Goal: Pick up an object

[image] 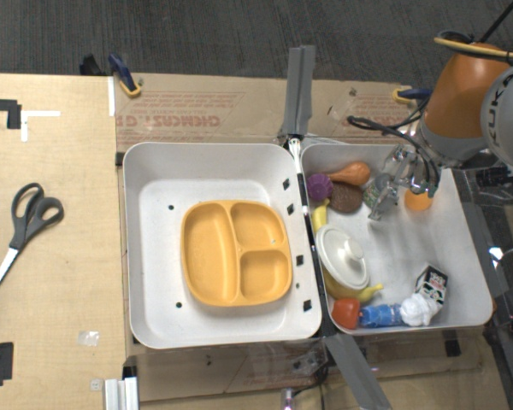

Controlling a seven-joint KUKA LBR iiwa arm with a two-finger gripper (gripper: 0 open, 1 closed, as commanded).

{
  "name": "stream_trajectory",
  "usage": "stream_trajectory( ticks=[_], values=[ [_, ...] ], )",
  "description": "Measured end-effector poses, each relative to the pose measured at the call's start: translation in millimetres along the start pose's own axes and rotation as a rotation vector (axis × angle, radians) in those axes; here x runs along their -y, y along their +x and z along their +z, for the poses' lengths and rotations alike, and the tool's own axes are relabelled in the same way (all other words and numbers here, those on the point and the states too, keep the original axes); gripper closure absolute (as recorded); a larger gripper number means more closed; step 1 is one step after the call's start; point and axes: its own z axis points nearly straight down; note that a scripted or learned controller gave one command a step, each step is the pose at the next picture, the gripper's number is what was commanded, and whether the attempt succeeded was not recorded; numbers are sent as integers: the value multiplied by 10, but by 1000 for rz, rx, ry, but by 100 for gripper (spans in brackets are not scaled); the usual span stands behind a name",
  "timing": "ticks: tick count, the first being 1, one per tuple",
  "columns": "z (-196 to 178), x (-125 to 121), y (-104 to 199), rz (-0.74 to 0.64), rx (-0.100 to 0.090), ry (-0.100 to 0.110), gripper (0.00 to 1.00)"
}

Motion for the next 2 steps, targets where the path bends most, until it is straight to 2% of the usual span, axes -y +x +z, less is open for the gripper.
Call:
stream_trajectory(
  ticks=[1,2],
  values=[
    [7,692,624,-11,-2,1,0],
    [-116,-119,194,342,1,1,0]
  ],
)
